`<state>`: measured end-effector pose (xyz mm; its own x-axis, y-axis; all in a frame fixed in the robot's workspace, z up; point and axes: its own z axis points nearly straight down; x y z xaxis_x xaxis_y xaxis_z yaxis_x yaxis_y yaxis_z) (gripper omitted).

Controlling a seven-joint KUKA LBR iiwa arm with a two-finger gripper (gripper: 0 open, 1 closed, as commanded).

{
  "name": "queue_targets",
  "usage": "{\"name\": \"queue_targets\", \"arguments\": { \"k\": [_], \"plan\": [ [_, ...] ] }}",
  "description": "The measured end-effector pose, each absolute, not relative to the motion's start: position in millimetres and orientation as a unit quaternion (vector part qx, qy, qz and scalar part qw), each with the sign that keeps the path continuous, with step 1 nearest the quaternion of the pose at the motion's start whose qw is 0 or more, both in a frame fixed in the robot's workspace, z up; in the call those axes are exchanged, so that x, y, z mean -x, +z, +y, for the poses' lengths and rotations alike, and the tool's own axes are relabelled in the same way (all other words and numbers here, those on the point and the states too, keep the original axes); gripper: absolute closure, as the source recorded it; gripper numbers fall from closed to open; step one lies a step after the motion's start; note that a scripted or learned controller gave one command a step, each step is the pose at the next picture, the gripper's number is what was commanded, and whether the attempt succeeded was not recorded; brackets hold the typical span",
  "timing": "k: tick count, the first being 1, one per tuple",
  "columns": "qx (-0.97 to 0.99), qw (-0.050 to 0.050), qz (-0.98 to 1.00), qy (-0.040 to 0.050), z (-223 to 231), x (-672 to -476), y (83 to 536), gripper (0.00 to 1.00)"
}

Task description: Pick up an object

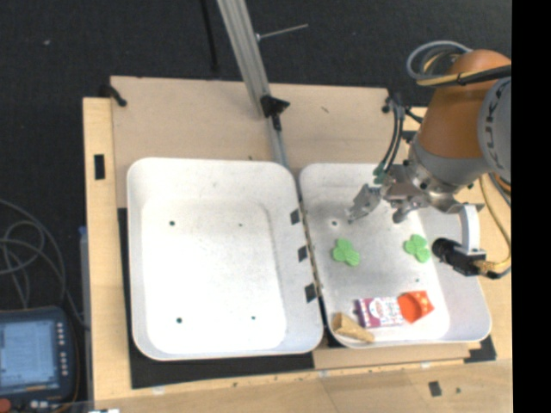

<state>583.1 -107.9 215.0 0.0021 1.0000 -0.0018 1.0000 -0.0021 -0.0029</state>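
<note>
Gripper open, nothing held, over right bin.

The right bin holds two clover pieces mid-bin, and a carton, block and wedge along its near edge. The left bin adjoins it.

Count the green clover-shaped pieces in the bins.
2, both in the right bin: one green piece near its middle, the other green piece further right, beneath the arm. More could be hidden under the arm.
</note>
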Motion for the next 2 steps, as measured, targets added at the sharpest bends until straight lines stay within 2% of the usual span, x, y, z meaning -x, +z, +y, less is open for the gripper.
{"name": "queue_targets", "arguments": {
  "k": [2],
  "plan": [
    [0.708,0.001,-0.706,0.0023,-120,-578.0,118,0.00]
  ]
}}
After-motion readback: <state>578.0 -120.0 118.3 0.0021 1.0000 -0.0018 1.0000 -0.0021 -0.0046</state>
